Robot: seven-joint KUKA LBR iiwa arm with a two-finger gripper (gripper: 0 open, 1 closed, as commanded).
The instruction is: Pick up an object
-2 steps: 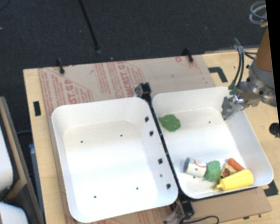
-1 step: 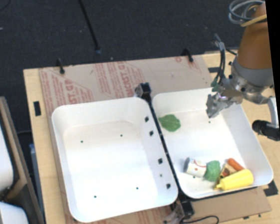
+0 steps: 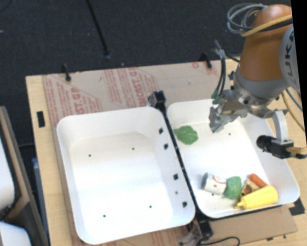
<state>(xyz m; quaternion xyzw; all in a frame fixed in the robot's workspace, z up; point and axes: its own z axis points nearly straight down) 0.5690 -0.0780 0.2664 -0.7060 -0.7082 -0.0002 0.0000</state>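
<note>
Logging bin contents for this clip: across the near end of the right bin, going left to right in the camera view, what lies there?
White cylinder with red marks → green lump → yellow bottle-shaped toy. An orange piece sits behind the yellow toy, so its place in the order is unclear.

Hand [image 3: 217, 119] small and blurred. Orange item [image 3: 257, 180] partly hidden behind yellow object [image 3: 259, 197]. White cylinder [image 3: 212, 183] half covered by green piece [image 3: 233, 186]. Arm cropped at right edge.
</note>
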